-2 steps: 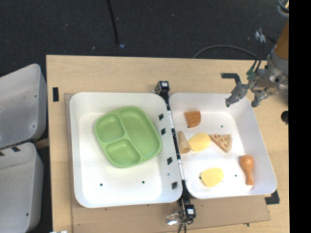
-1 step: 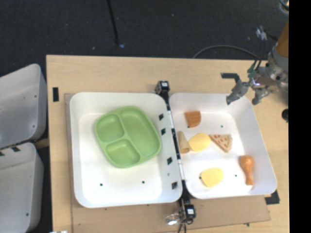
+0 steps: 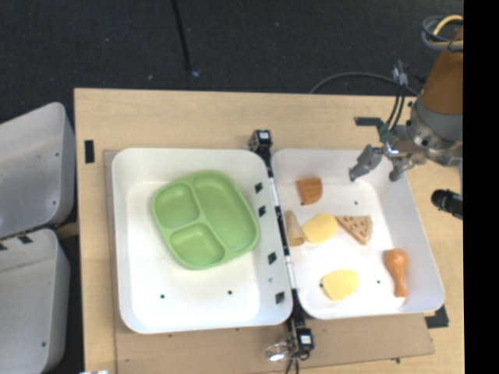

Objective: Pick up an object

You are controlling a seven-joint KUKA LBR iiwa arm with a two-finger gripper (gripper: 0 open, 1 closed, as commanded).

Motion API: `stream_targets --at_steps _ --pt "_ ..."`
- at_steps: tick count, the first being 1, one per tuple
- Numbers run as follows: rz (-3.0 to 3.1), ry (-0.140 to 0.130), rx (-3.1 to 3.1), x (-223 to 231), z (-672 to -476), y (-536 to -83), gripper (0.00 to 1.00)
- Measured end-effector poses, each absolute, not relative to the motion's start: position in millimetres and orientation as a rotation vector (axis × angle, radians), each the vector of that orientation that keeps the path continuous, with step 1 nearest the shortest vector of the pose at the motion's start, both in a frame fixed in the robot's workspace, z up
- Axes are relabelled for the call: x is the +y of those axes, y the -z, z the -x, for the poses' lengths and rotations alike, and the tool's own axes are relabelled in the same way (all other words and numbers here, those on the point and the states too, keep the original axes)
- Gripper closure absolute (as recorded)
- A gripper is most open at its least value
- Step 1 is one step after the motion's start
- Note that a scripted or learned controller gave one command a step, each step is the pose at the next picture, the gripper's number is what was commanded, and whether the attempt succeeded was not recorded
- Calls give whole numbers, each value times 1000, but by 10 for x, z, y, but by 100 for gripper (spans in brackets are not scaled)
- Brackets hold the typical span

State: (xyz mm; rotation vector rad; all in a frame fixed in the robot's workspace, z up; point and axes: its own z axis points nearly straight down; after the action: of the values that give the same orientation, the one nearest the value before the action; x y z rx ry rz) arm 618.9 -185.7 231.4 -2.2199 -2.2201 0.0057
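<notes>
Grey and orange, the arm holds its end effector (image 3: pixel 379 163) above the far edge of the right bin (image 3: pixel 413 232), fingers spread apart with nothing between them. Every candidate object lies untouched in that bin: brown chunk (image 3: pixel 309 190), yellow piece (image 3: pixel 320 228), wedge (image 3: pixel 356 227), second yellow piece (image 3: pixel 340 284), drumstick (image 3: pixel 397 269). Picking has seemingly not begun; descent, closing and lifting all remain.

arm: reaching in from right | gripper (image 3: pixel 380 167): fingers spread apart, nothing between them
</notes>
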Motion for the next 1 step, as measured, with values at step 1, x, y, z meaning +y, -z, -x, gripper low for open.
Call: stream_targets --at_steps 1 --pt "2221 -7 -2217 -1839 -6153 -1682 0"
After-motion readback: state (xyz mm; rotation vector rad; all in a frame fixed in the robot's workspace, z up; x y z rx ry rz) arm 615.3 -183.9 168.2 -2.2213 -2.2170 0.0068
